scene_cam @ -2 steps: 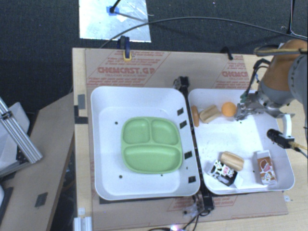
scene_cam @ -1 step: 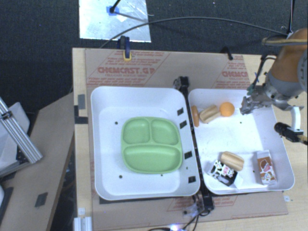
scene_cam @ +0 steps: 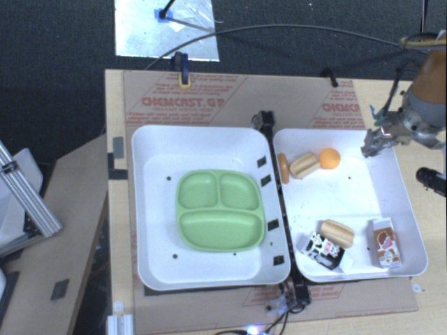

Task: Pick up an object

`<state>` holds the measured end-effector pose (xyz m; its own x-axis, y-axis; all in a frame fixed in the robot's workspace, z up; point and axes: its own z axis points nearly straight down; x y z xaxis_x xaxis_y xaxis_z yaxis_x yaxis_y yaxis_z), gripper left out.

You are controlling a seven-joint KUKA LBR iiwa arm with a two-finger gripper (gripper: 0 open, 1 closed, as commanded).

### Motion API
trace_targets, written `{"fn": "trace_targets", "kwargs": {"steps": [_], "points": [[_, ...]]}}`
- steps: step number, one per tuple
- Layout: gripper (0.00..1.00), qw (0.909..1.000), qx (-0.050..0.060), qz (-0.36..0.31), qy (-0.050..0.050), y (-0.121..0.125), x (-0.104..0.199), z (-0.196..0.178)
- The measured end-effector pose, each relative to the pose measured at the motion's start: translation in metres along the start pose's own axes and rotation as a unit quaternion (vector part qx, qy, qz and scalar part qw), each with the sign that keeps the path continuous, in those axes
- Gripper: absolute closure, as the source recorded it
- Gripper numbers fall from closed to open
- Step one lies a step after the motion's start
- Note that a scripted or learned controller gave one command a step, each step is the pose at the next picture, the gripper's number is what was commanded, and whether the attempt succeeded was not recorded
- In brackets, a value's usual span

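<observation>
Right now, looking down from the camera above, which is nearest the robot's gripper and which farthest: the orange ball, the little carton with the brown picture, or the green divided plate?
Measured from the gripper at the right bin's top right corner:
1. Orange ball, near the top of the right bin, just left of the gripper.
2. Small carton, in the right bin's lower right corner.
3. Green divided plate, in the middle of the left bin.

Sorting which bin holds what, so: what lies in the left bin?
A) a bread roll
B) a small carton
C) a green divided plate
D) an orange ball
C: the green divided plate sits alone in the left bin, while the orange ball, carton and bread rolls lie in the right bin.
</observation>
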<state>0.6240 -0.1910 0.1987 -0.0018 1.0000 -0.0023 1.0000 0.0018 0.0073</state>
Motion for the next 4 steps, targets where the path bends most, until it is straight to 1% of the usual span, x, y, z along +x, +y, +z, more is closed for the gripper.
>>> {"fn": "trace_targets", "kwargs": {"steps": [1,2,3,4], "points": [[1.0,1.0,0.002,-0.001,0.001,0.001,0.0,-0.019],[1.0,1.0,0.002,-0.004,0.002,0.013,0.06,-0.025],[1.0,1.0,0.003,-0.003,0.002,0.005,0.111,-0.026],[1.0,1.0,0.003,-0.003,0.002,0.009,0.156,-0.032]]}}
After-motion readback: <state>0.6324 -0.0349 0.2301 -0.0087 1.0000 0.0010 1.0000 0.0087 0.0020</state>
